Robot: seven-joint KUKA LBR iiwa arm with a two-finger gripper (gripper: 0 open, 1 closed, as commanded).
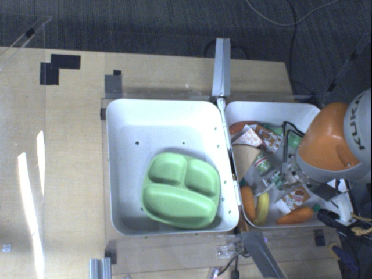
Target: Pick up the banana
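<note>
So far, from my seat, I judge the pick not yet made; the banana (263, 207) lies in the right bin (273, 110), close to that bin's near edge, roughly upright in the view, and nothing I can see has it lifted. An orange carrot (248, 201) lies just beside it on the left, probably touching, and a second carrot (296, 215) lies to its right along the near wall; snack packets (251, 137) crowd the far part of the same bin. The arm (331, 141) reaches in from the right with its orange band over the bin, and the gripper (278, 179) hangs low above the clutter, near the banana's upper end; I cannot tell whether the jaws are open or closed, since the metal parts blur into the packets beneath them. The left bin (125, 156) holds 1 green 3-part tray (182, 189), well apart from the work; the tabletop (58, 173) around both bins is pale wood. What is left, as I judge it: settle over the banana, close on it without catching the carrot, and lift.
</note>
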